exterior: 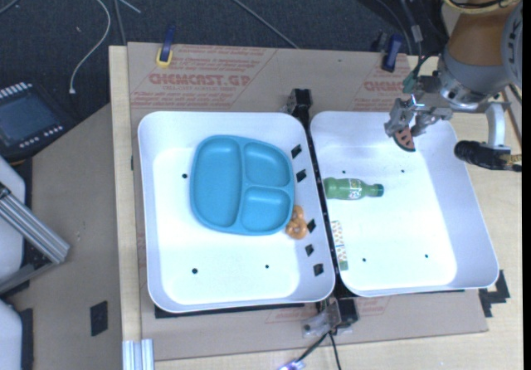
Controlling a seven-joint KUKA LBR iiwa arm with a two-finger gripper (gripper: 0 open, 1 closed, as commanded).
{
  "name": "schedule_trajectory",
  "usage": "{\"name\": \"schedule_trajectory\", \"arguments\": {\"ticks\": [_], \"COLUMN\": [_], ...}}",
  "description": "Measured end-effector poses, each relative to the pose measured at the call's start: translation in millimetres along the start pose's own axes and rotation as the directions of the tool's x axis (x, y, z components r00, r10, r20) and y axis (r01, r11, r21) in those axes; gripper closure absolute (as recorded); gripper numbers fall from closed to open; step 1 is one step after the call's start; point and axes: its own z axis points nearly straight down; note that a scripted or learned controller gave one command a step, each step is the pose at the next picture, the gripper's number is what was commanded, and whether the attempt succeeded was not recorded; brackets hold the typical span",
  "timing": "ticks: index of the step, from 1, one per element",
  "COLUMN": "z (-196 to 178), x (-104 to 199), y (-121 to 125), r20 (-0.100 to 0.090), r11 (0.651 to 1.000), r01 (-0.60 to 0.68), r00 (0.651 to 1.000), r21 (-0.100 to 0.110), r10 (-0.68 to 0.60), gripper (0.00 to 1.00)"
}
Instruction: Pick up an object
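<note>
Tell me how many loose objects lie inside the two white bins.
4. In the left bin: a blue plate and a small orange thing at the plate's edge. In the right bin: a green bottle and a narrow packet along its left wall.

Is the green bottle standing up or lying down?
Lying down: the bottle rests lengthwise on the right bin floor, cap toward the right.

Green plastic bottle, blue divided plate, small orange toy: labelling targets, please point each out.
Green plastic bottle (pixel 352 189), camera view, mid-body.
Blue divided plate (pixel 217 184), camera view, large left compartment.
Small orange toy (pixel 296 226), camera view, its centre.
</note>
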Motion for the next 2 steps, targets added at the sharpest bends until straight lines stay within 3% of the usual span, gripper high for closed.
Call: {"name": "schedule_trajectory", "arguments": {"ticks": [1,2], "z": [-26.4,-22.6], "x": [0.0,39.6], "y": [1.3,-18.0], "r20": [-0.001,-0.004], "r11": [1.000,1.000], "r01": [0.001,0.003], "r00": [1.000,1.000], "r21": [0.003,0.010], "r10": [-0.001,-0.003], "gripper": [1.00,1.00]}}
